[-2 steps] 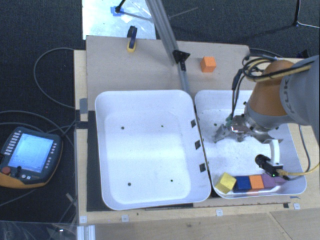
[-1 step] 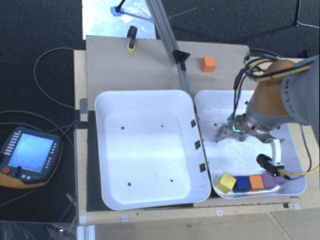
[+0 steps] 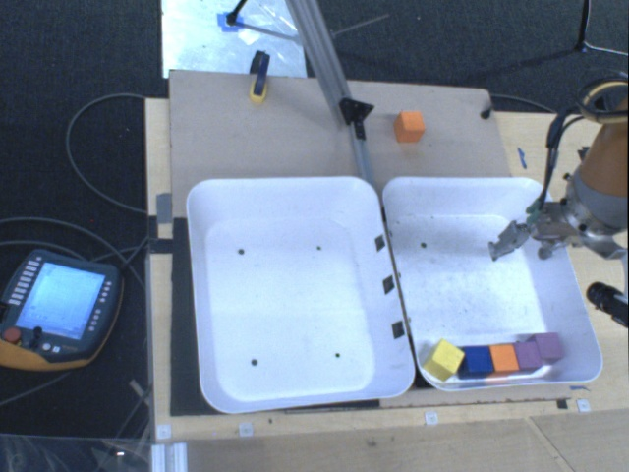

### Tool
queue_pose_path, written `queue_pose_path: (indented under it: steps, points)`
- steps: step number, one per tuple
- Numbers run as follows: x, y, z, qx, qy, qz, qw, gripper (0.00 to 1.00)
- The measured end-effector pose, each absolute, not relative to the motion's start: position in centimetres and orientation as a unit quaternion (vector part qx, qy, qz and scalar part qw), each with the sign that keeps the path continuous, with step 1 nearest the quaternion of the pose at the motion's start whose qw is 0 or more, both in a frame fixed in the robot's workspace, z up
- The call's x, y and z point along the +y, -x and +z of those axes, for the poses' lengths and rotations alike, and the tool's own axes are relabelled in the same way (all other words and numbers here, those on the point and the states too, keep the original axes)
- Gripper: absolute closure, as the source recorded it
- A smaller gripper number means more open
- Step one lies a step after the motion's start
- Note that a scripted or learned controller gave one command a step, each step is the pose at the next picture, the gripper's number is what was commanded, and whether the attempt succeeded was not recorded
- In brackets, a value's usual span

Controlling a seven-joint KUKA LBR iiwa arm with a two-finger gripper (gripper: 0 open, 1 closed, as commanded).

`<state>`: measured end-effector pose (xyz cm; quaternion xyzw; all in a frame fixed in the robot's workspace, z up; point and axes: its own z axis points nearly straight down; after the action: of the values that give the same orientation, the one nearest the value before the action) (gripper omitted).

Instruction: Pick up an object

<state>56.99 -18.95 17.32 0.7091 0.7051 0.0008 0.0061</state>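
Camera view looks down on two shallow white plastic bins set side by side on a tan bench. Along the near wall of the right-hand bin (image 3: pixel 550 264) lies a row of small blocks, each touching the next: a yellow cube (image 3: pixel 444 359) at the left end, turned at an angle to the others, then a dark blue cube (image 3: pixel 478 360), an orange cube (image 3: pixel 504 358), and two purple cubes (image 3: pixel 542 349) at the right end, close to the bin's near right corner. Their faces look matte and their edges square. The left-hand bin (image 3: pixel 285 293) shows only a few dark dots on its floor.

The grey arm with its orange band (image 3: pixel 601 170) comes in from the right edge and bends down over the right-hand bin's far right part. Its two-finger gripper (image 3: pixel 525 240) points leftward and slightly down above the bin floor, well apart from the row of blocks. The two metal fingers (image 3: pixel 506 241) stand spread apart, with nothing between them.

On the bare bench beyond the bins sits a lone orange block (image 3: pixel 410 126). A handheld control pendant with a lit screen (image 3: pixel 57 308) lies on the dark floor to the left.
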Motion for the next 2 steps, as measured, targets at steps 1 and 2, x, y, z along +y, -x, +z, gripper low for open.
queue_pose_path:
  steps: [1,2]
  points:
    - [-15.9,-52.5,9.7,0.707,-0.707,-0.0014,-0.004,0.0]
    - [-17.7,-50.4,9.8,0.707,-0.708,-0.0005,0.0,0.0]
